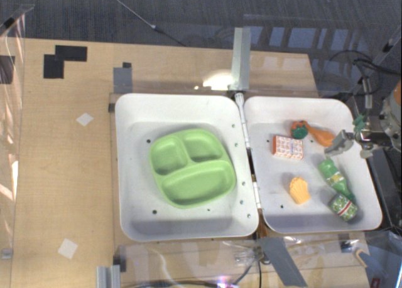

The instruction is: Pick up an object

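The grey 2-finger gripper [344, 142] hangs with fingers spread and holding nothing over the right white plastic bin [270, 214], just above the green plastic bottle [334, 178] lying inside it.

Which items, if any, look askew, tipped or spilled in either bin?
Two things. The green plastic divided plate sits rotated, not square with the left white bin. The green plastic bottle lies on its side in the right white bin. No spill or damage is visible.

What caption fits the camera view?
Gripper hovers over right white bin of toys; green divided plastic plate in left bin.
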Controlling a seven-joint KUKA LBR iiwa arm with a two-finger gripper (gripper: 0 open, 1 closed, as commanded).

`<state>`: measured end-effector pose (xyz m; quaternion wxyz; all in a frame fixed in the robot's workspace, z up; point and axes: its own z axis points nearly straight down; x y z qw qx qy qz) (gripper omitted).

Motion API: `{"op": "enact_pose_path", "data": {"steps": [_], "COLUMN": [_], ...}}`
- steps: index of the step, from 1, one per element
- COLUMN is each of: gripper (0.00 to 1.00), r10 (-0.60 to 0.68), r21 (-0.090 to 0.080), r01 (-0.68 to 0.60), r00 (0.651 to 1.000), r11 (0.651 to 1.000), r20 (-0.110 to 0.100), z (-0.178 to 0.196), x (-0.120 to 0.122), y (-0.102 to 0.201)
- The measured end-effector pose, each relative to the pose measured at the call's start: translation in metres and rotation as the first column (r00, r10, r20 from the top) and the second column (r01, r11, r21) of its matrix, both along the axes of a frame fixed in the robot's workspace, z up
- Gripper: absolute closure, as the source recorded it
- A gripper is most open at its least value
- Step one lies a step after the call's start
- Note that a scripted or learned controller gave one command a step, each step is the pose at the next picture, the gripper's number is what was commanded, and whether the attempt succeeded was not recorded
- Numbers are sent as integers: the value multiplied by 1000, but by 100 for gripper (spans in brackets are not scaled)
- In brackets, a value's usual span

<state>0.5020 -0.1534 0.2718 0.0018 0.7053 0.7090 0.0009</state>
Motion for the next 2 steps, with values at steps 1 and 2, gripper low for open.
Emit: {"op": "enact_pose_path", "data": {"steps": [1, 2], "gripper": [0, 0], "r10": [-228, -70], "r21": [1, 0], "r01": [228, 70], "r00": [974, 997], "r11": [974, 998], "r20": [0, 16], "z": [-32, -170], "x": [81, 122], "y": [-52, 2]}}
